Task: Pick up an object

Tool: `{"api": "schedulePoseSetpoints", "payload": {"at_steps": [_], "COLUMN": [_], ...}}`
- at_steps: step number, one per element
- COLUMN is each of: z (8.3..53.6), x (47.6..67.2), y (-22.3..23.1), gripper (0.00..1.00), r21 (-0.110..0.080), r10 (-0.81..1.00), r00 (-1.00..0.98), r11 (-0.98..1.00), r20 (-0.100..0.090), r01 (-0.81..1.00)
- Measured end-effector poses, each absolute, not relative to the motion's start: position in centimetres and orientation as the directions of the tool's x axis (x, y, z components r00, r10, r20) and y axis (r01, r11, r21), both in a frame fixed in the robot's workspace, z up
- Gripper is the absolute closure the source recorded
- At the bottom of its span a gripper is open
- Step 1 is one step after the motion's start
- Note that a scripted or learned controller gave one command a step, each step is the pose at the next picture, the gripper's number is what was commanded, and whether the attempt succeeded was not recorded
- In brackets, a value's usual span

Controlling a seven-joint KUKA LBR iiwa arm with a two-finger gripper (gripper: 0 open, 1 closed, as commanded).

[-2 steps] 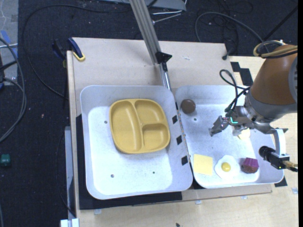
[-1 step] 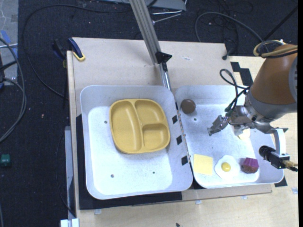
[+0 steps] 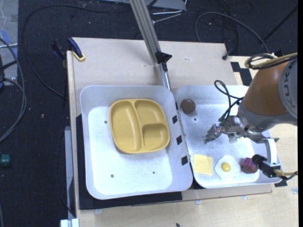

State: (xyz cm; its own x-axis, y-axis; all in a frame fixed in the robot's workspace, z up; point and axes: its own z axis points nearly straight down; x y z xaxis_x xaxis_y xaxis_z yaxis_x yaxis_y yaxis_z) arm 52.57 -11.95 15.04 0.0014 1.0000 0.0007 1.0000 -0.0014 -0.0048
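So the gripper (image 3: 211, 135) hangs mid right bin (image 3: 208, 96), and honestly I can't tell how far it's spread; nothing visibly in it. Closest grabs look like the cheese slice (image 3: 203, 164) and fried egg (image 3: 225, 167), both just nearer than the tips.

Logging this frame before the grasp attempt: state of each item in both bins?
yellow divided plate: upright in left bin, compartments bare
brown ball: resting in right bin, near its far left corner
cheese slice: lying flat, right bin's near edge
fried egg: flat, yolk up, beside the cheese
purple item: resting right of the egg
end effector: over right bin, nothing visibly held
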Motion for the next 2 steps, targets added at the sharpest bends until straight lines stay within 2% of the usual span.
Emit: {"api": "schedulePoseSetpoints", "payload": {"at_steps": [1,2], "z": [9.6,11.0], "x": [52.4,52.6], "y": [-11.9,-11.9], "gripper": [0.0,1.0], "r21": [-0.005,0.0], "r10": [1.0,1.0], "r00": [0.002,0.003], "r11": [-0.002,-0.003], "r20": [0.001,0.0], "r01": [1.0,1.0]}}
